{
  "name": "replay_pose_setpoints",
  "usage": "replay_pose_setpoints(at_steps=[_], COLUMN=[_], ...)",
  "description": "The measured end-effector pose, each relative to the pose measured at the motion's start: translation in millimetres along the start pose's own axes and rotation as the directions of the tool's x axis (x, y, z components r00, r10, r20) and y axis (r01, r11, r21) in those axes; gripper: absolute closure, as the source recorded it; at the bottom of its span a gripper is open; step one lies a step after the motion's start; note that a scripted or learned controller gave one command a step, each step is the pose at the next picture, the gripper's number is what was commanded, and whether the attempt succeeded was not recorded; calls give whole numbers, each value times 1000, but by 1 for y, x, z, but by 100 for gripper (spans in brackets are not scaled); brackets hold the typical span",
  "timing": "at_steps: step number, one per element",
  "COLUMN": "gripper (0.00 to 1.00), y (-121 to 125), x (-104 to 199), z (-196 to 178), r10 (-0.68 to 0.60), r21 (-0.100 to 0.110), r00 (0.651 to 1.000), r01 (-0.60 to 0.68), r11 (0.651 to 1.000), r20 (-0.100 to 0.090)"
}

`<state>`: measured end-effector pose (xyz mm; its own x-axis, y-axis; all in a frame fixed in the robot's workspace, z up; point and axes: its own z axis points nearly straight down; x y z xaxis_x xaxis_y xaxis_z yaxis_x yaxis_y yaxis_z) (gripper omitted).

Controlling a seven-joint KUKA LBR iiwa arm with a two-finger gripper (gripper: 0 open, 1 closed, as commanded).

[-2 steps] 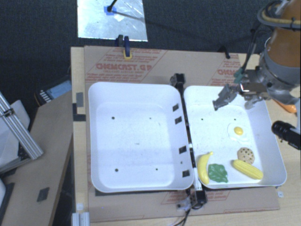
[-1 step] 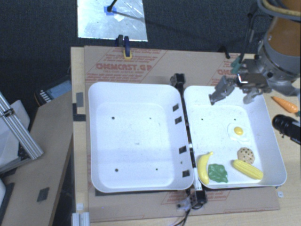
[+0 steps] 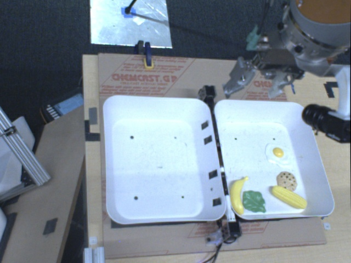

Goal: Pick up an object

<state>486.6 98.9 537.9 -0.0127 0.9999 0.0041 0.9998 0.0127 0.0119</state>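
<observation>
Step in hand, as judged: approach phase, nothing picked yet. The arm (image 3: 321, 21) sits at the upper right of the frame, and its pincer (image 3: 258, 85) hangs above the far rim of the right bin (image 3: 241, 119), over the cardboard sheet (image 3: 164, 73) rather than over the bin floor. The two fingers are spread apart, one at the left near the bin divider and one to its right, with nothing between them. All candidate objects lie in the lower part of the right bin, toward the lower right of the frame: a fried egg toy (image 3: 277, 153) mid-right, a cookie (image 3: 286, 180) just below it, a corn cob (image 3: 289, 197) below the cookie near the near wall, a banana (image 3: 237, 195) close to the divider, and a green leafy piece (image 3: 254, 201) touching or just beside the banana. The left bin (image 3: 115, 163) carries no objects. Relative to the pincer, every object is well apart, down-frame and slightly right; the egg is nearest, the banana and the green piece farthest along the near wall. Next move, as judged: travel down-frame over the bin, centre on one target, then descend with fingers apart. The corn or the banana look the better picks, being rounded and raised; the egg and cookie look flat and may slip. The banana–green pair sits tight against the divider, so finger clearance there could be poor.
</observation>
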Motion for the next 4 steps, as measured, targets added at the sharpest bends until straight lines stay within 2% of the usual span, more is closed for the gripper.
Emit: replay_pose_setpoints(at_steps=[1, 2, 3, 4], gripper=[0, 0, 0, 0], y=[6, 9, 58, 66], x=[7, 7, 56, 74], z=[314, 305, 192, 445], r10=[11, 13, 4, 11], r21=[27, 11, -5, 23], r00=[1000, 1000, 1000, 1000], r01=[-12, -13, -4, -12], r11=[1000, 1000, 1000, 1000], r20=[8, 4, -1, 7])
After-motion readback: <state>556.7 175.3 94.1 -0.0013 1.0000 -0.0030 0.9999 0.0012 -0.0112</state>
